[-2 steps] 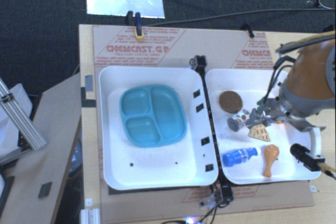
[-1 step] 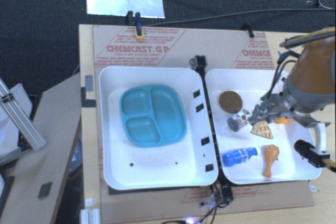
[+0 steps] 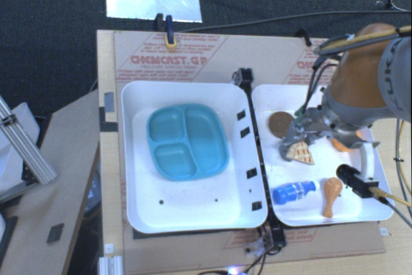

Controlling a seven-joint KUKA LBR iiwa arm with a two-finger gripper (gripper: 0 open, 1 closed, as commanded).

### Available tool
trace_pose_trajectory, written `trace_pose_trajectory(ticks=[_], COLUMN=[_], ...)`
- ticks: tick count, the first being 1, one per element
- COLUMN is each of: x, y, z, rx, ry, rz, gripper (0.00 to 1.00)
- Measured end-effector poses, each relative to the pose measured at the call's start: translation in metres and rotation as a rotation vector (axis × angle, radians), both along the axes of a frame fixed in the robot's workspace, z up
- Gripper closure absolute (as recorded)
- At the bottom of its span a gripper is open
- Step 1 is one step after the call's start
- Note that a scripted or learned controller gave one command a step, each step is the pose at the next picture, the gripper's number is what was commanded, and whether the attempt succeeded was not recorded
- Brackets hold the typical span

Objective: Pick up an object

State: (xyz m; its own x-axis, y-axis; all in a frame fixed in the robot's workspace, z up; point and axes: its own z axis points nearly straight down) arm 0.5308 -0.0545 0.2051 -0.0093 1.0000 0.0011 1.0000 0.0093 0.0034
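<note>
Currently my pincer (image 3: 295,143) sits low in the right bin (image 3: 380,212), tips touching a pizza-slice toy (image 3: 300,152) though I cannot tell if they grasp it, brown disc (image 3: 280,123) just above, blue bottle (image 3: 293,192) below, blue tray (image 3: 188,140) in the bin well left.

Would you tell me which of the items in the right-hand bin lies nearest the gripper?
The pizza slice: it lies right at the gripper, while the brown disc, blue bottle and drumstick lie farther off.
</note>
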Motion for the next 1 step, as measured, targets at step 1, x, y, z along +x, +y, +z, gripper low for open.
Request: trace_pose_trajectory(ticks=[1], x=[0.0016], y=[0.0542], z=[-0.0066], rx=[0.001], ry=[0.003], rz=[0.000], gripper=[1.00])
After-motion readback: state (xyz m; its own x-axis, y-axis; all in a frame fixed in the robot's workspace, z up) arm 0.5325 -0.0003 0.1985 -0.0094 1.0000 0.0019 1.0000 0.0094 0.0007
